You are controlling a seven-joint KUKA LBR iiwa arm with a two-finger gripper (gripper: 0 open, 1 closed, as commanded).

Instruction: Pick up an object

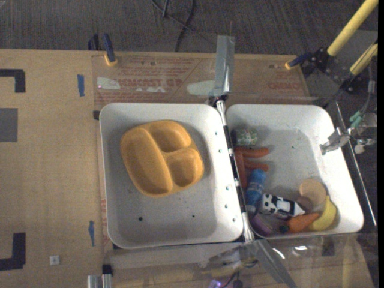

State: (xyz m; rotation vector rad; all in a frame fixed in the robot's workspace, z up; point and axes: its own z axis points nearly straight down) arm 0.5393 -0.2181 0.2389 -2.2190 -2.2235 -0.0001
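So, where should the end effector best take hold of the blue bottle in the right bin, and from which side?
Probably across the middle of the blue bottle, coming straight down from above. It lies flat, its long axis running roughly up and down the view, so its sides give parallel faces. Carrots and a black-and-white cow toy crowd its ends, and the bin wall is close.

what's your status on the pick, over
Gripper over right bin's right edge, holding nothing. Toys clustered along bin's left and bottom. Yellow plate alone in left bin.

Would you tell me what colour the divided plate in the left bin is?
The divided plate is yellow-orange all over, seen plainly in the camera view.
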